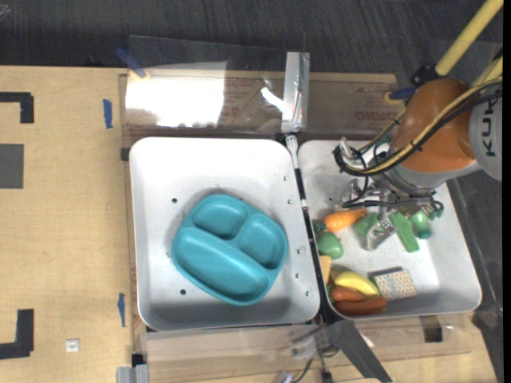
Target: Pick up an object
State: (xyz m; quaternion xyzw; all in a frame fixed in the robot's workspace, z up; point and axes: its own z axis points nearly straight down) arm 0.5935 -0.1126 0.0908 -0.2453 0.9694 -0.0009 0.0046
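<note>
My gripper (383, 226) is low in the right bin (457, 282), among a cluster of toy foods. An orange carrot (345, 220) lies just to its left, with a green piece (364, 227) right beside it. A longer green piece (409, 234) lies against its right side. A round green vegetable (330, 246) rests near the bin's left wall. At the front lie a yellow banana (356, 281), a red sausage (358, 297) and a tan waffle-like block (394, 283). The wrist and cables hide what lies directly beneath the gripper.
The left bin (160, 166) holds a teal divided plate (230, 247). The arm's orange band (435, 130) and black cables hang over the right bin's back half. A clear plastic sheet (207, 94) lies behind the bins.
</note>
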